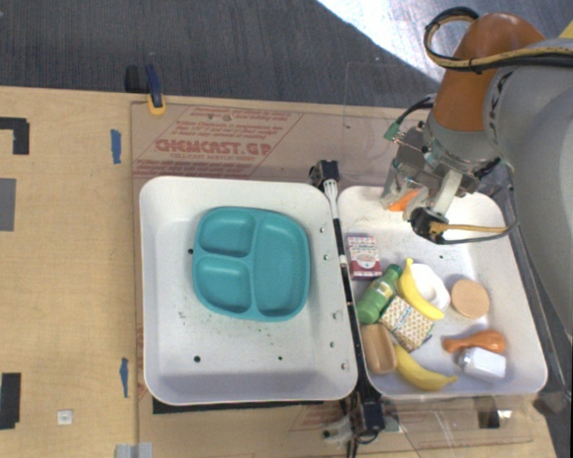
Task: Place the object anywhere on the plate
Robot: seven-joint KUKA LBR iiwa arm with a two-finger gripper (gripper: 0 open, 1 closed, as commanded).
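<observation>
A teal divided plate [252, 263] lies in the left white bin [169, 360]; nothing rests on it. My gripper [415, 196] hangs over the far end of the right bin [526, 358], to the right of the plate and past the divider between the bins. A small orange object [405, 200] shows between its fingers, lifted off the bin floor, and the gripper is shut on it.
The right bin holds a small pink box [363, 254], a green bottle [378, 294], two bananas [421, 290] [420, 370], a tan disc [470, 298], a patterned packet [407, 322], a brown piece [378, 349] and an orange-and-white bottle [479, 353].
</observation>
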